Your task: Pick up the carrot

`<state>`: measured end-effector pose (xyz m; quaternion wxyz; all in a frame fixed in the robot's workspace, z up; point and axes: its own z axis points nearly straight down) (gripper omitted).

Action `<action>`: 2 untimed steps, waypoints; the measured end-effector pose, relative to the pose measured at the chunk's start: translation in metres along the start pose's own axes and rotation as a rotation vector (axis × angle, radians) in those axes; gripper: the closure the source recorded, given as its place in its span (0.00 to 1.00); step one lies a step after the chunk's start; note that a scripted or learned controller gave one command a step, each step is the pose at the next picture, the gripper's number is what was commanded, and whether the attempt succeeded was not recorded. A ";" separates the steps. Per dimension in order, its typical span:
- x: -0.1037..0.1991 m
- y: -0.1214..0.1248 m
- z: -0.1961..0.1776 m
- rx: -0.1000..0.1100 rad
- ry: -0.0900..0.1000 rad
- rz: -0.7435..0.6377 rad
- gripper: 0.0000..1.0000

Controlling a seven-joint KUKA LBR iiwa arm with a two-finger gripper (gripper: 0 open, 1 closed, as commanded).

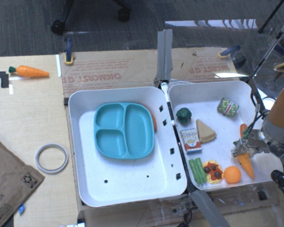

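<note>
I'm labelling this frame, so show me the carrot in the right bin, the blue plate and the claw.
carrot [246,165], camera view, middle of its orange body.
blue plate [124,130], camera view, its centre divider.
claw [242,147], camera view, midway between its fingertips.

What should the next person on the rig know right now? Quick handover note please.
Gripper: low in the right white bin, at its right side, directly over the thick end of the orange toy carrot. Finger state cannot be read from this camera.

Carrot: lying on the bin floor near the right wall, tip pointing to the front edge, just right of the round orange fruit. It does not look lifted.

Note: a second orange carrot with a green top lies on the bench, far left.

Done: approach to the carrot. Left: confirm the grasp, then lift it out.
</note>
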<state>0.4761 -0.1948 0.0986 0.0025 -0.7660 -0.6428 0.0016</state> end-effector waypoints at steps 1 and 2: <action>0.054 0.028 -0.077 -0.003 -0.002 -0.082 1.00; 0.054 0.028 -0.085 -0.001 -0.003 -0.083 1.00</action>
